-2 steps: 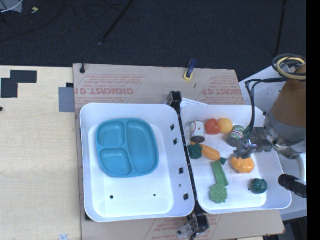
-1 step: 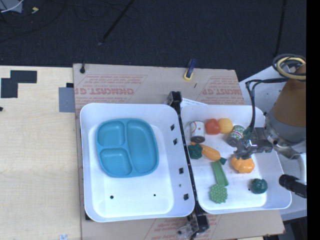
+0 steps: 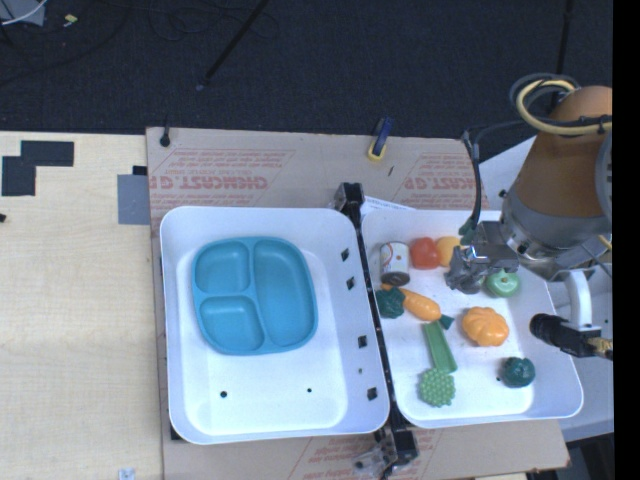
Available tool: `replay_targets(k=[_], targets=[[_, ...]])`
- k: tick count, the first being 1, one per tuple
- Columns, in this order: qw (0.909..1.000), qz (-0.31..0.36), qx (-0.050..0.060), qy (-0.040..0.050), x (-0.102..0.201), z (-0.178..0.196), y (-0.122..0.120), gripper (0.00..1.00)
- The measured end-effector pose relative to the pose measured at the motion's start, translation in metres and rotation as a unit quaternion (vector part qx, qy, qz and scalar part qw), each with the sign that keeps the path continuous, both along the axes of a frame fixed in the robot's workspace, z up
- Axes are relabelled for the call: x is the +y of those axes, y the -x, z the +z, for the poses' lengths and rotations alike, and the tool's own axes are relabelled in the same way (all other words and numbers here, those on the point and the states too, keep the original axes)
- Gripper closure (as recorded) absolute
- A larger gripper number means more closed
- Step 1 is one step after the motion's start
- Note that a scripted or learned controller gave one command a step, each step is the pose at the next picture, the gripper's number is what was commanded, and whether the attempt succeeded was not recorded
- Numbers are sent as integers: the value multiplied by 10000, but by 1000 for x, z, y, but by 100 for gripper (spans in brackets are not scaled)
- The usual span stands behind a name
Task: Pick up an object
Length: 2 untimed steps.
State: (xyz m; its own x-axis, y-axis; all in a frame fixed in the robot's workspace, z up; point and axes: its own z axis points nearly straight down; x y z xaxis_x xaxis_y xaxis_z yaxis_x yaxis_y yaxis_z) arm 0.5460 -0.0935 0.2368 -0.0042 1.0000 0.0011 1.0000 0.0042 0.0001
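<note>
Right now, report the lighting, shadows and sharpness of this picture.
Camera view: even, soft light; the white bins look bright without harsh glare. Faint shadows sit under the blue divided plate and the toys. The small toys near the gripper are soft and low in detail. The floor behind the bench is dark.

A dark carpeted floor filled the far part of the scene, with thin cables trailing across its far left corner. Nearer lay a pale wooden bench top marked with black squares at its left. A brown cardboard sheet with reversed red lettering covered the bench toward the right, a blue and yellow clamp gripping its far edge
</note>
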Motion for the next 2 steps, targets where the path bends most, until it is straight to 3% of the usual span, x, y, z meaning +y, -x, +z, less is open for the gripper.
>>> replay_targets(k=[1,2], targets=[[10000,0,1,0,33,-1,-47,100],[10000,-26,19,6,16,-6,-42,100]])
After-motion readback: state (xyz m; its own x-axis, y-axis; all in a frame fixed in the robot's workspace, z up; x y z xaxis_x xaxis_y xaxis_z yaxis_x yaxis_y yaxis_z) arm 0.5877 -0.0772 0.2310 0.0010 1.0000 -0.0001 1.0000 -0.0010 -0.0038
